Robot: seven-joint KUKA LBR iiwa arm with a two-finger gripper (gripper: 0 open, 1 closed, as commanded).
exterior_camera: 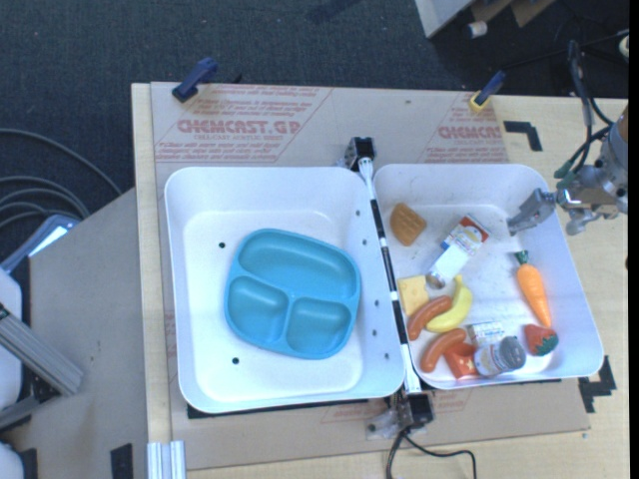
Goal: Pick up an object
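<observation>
1. Where the desk (270, 118) comes nearest the camera, the front of the right bin (589, 342) holds a small jar (502, 354) with a grey lid lying on its side, touching a red-orange sausage-shaped toy (446, 348), with a red strawberry-like piece (541, 339) just beside the jar.
2. A little farther back in the same bin lie a yellow banana (455, 309), curved, against a second orange sausage (427, 313) and a yellow cheese block (413, 292).
3. An orange carrot (533, 293) lies along the right side, its long axis running near to far, green end pointing away from the camera.
4. A white carton (456, 252) with a red end lies tilted, its long axis diagonal, red end toward the far right.
5. A brown bread-like piece (406, 224) sits farthest back, near the divider.
6. The left bin (190, 267) holds one blue three-compartment plate (292, 293).
7. The claw (554, 211) hangs over the right bin's far right corner; its spread cannot be told, and nothing shows between its fingers.
</observation>
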